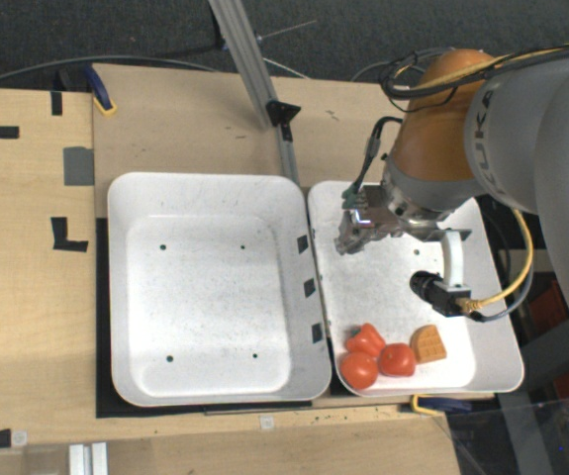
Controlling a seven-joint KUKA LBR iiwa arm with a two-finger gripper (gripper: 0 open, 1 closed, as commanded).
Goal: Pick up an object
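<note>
Hovering in the right white bin [492, 364], jaws state unclear, well apart from rounded red pieces [373, 352] and a ridged tan block [427, 344].

The arm [521, 117] covers the right bin's [363, 295] far right corner, runs off the right edge, and the tool's [351, 234] fingers are too small to judge.

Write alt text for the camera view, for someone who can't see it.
A grey and orange robot arm holds its gripper over the right white bin, above three red pieces and an orange-brown piece at its near edge. The left white bin sits alongside.
</note>
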